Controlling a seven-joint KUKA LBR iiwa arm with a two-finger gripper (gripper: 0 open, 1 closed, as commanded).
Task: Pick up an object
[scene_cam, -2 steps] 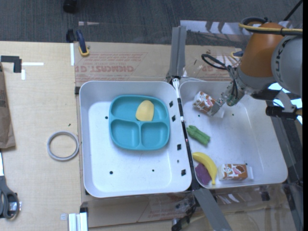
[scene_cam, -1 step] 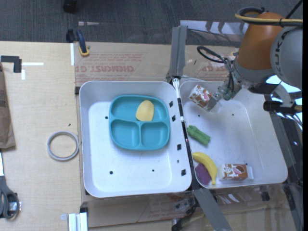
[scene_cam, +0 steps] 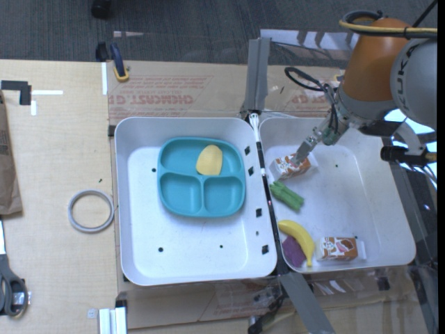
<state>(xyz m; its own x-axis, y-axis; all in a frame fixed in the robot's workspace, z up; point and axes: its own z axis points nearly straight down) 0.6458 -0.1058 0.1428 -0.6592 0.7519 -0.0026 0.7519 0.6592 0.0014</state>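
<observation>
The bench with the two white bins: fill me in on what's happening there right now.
The grey and orange arm reaches into the right bin, its end effector down at a small orange and white packet near the bin's back left. Whether it has a grip is unclear. A green item, a banana, a purple item and another packet lie in that bin. The left bin holds a teal divided plate with a yellow item on it.
</observation>
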